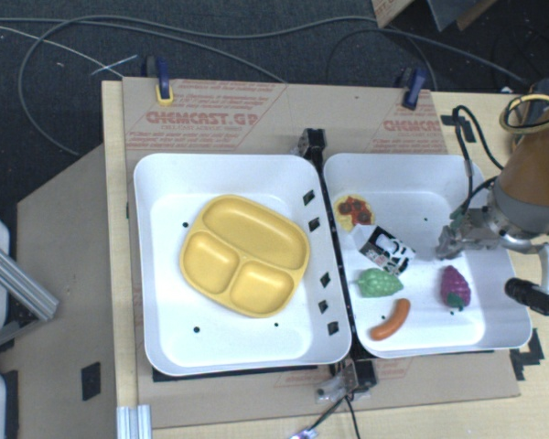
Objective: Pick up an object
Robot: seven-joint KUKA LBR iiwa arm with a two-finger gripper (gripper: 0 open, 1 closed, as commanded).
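Observation:
The right bin (421, 176) holds several small toy foods: a purple grape bunch (455, 286), a green leafy piece (380, 283), an orange sausage (391, 319), a black-and-white item (387, 249) and a red-and-yellow piece (354, 210). My gripper (454, 241) reaches in from the right, low over the bin floor, just above the grape bunch and to the right of the black-and-white item. Nothing is visible between its fingers.
The left bin (156, 245) carries a yellow divided plate (244, 255). A black divider with clips (329, 254) runs between the bins. Blue clamps (165, 88) hold the cardboard base at the back. The grey arm with its orange band (531, 167) fills the right side.

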